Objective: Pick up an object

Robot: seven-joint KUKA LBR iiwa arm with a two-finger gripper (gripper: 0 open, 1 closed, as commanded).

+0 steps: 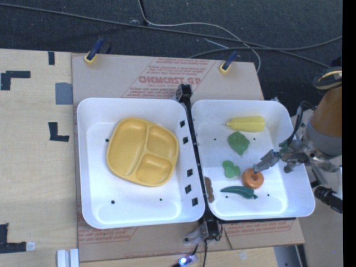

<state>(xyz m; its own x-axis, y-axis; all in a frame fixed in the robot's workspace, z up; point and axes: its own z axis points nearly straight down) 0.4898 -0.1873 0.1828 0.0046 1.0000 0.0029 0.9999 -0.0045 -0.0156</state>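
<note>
Pincer, whether spread or pressed together I cannot tell, sits just above the orange toy in the right bin.

1. A yellow divided plate lies in the left bin, slightly turned.
2. The right bin sits just beside it, a black clip strip between them.
3. Both rest on a cardboard sheet, clamped at twelve o'clock by two blue-and-yellow clamps.
4. Black cables trail over dark carpet beyond.
</note>
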